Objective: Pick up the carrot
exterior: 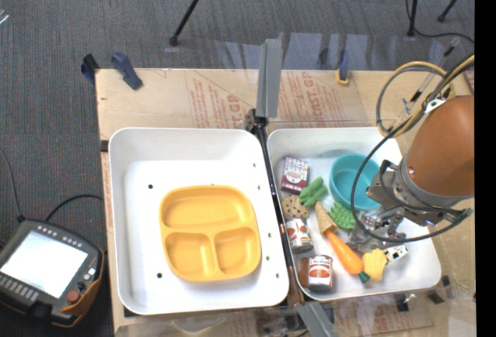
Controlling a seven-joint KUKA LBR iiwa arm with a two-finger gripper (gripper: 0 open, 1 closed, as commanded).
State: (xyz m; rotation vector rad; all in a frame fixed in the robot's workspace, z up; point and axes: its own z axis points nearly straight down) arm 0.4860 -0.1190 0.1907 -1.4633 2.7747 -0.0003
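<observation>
1. The carrot (346,253) lies in the right bin (425,272), near the front. It is orange, with a thin pale end pointing up and to the left and a fat end with a bit of green pointing down and to the right — so it lies on a slant.

2. Things crowd around it. A yellow corn toy (375,263) touches its fat end. A small can (319,272) sits just to the left of it near the bin's front, and another can (298,234) sits further up on the left. Green toys (341,214) lie just above its thin end, and a teal bowl (353,179) is behind them.

3. The gripper (381,225) hangs over the right bin, just up and to the right of the carrot. From this high view I cannot tell how wide the claw is — the arm's wrist hides much of it. I see nothing held in it.

4. My guess: the claw needs to go a little down and to the left in the picture to sit over the carrot's middle.

5. It should pinch across the slant, not along it, and stay away from the corn toy.
</observation>
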